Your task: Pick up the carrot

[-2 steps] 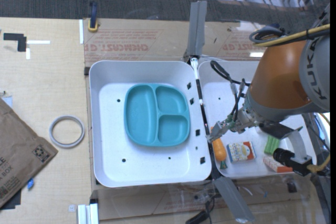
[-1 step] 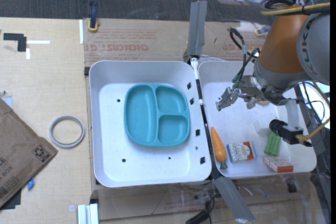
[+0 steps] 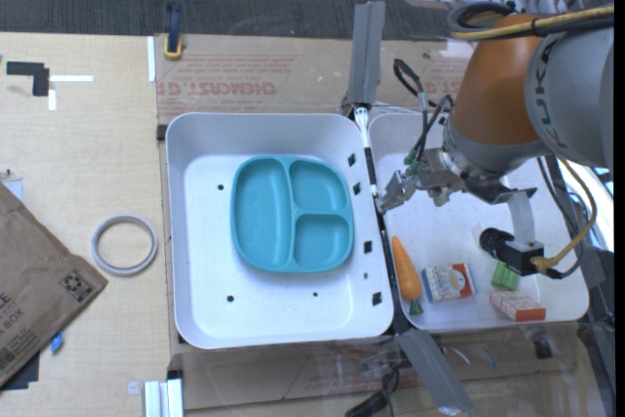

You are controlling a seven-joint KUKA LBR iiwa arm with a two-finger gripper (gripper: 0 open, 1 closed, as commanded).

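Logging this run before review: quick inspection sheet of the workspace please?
Surface: two white bins side by side, left bin and right bin, on a bench.
Job's things: carrot lies in the right bin against its left wall, untouched.
Clutter: teal divided plate in the left bin; small carton, green block and red-and-white box in the right bin.
Gripper: gripper above the right bin, up from the carrot; holding nothing that I can see.
Cables: yellow hose and black cable on the arm.
Surroundings: tape ring, cardboard box on the bench at left.
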